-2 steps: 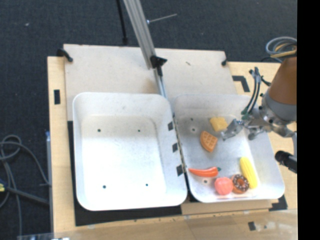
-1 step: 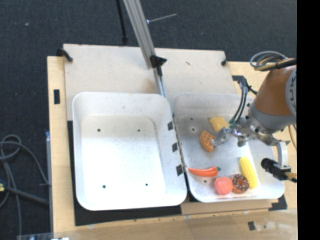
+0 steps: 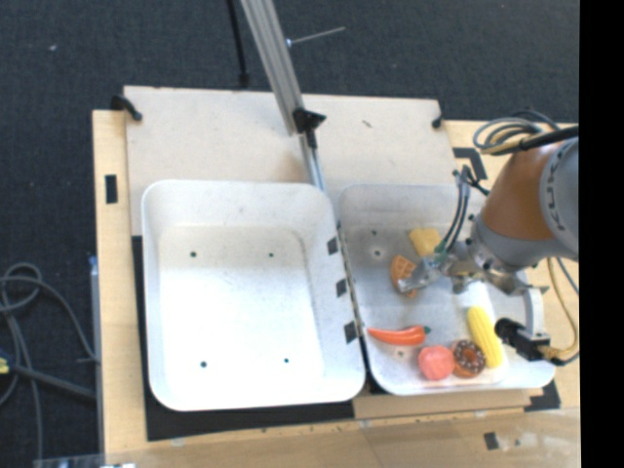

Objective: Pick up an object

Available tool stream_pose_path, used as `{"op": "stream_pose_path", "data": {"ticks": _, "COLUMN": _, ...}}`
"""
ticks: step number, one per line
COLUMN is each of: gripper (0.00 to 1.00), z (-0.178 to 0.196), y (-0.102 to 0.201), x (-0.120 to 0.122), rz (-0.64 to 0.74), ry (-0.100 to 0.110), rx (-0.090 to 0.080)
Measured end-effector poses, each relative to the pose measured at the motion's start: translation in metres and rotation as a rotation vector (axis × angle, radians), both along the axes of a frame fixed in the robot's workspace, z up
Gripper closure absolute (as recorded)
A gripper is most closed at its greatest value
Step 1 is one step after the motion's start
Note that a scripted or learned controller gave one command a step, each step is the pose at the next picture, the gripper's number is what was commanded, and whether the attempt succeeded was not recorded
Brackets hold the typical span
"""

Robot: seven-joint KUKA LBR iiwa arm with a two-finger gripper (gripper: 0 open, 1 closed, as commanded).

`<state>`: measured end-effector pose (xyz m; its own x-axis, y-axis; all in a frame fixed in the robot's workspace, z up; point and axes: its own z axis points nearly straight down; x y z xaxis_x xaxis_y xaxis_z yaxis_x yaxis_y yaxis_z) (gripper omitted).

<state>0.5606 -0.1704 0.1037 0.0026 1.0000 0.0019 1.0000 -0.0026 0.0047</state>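
right bin [image 3: 375, 213], carrot [image 3: 397, 335], corn [image 3: 484, 336]

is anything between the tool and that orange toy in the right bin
Nothing visible does. The tool sits right at the orange toy in the right bin; the yellow block lies just beyond, off to the side.
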Motion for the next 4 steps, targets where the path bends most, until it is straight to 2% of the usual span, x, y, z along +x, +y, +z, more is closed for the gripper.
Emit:
{"op": "stream_pose_path", "data": {"ticks": 1, "gripper": 1.00, "z": 0.013, "y": -0.002, "x": 0.001, "rz": -0.006, "ry": -0.006, "rx": -0.003}}
{"op": "stream_pose_path", "data": {"ticks": 3, "gripper": 1.00, "z": 0.131, "y": 0.004, "x": -0.004, "rz": 0.006, "ry": -0.004, "rx": -0.005}}
{"op": "stream_pose_path", "data": {"ticks": 4, "gripper": 1.00, "z": 0.165, "y": 0.003, "x": -0.003, "rz": 0.007, "ry": -0.001, "rx": -0.004}}
